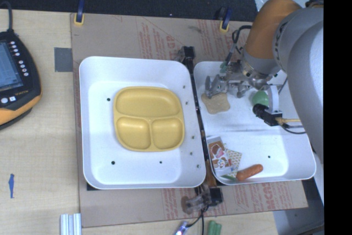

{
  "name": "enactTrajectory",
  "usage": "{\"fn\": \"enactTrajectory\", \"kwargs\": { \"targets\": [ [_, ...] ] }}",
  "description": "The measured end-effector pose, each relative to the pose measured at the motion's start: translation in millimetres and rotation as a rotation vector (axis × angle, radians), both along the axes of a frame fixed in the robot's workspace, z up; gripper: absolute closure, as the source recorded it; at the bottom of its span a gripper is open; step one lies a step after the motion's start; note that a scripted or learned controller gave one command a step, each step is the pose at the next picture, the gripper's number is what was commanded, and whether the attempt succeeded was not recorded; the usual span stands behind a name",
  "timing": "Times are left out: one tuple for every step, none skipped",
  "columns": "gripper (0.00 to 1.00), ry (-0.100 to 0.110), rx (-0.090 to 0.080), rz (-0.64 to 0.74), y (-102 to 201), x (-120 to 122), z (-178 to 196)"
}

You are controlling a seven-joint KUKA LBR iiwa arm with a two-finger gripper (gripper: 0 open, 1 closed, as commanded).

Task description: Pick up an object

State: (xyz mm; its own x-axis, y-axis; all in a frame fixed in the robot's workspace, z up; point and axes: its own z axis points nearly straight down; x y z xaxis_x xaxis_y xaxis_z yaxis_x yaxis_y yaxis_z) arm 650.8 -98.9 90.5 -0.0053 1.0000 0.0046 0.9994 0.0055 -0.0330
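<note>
My gripper point(216, 87) hangs low at the back left of the right bin point(297, 165), its two fingers apart and open. Just in front of the fingertips, touching or nearly touching them, lies a flat tan slice-shaped piece point(215, 104) on the bin floor; nothing sits between the fingers. A small green object point(260, 98) rests to the right of the gripper, partly hidden by the wrist. Near the bin's front edge lie a printed red-and-white packet point(223, 157) and an orange carrot point(249, 171).
The left bin point(96, 168) holds a yellow divided plate point(148, 118). A teach pendant point(15, 81) lies on the bench at the far left. The grey arm point(300, 58) covers the right bin's back right corner.
</note>
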Motion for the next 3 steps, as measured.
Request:
{"fn": "enactTrajectory", "kwargs": {
  "targets": [
    [0.0, 0.0, 0.003, 0.001, -3.2, 0.2, -0.2],
    [0.0, 0.0, -0.002, -0.002, 0.6, -0.2, -0.1],
    [0.0, 0.0, -0.001, -0.001, 0.1, -0.1, -0.1]
  ]
}}
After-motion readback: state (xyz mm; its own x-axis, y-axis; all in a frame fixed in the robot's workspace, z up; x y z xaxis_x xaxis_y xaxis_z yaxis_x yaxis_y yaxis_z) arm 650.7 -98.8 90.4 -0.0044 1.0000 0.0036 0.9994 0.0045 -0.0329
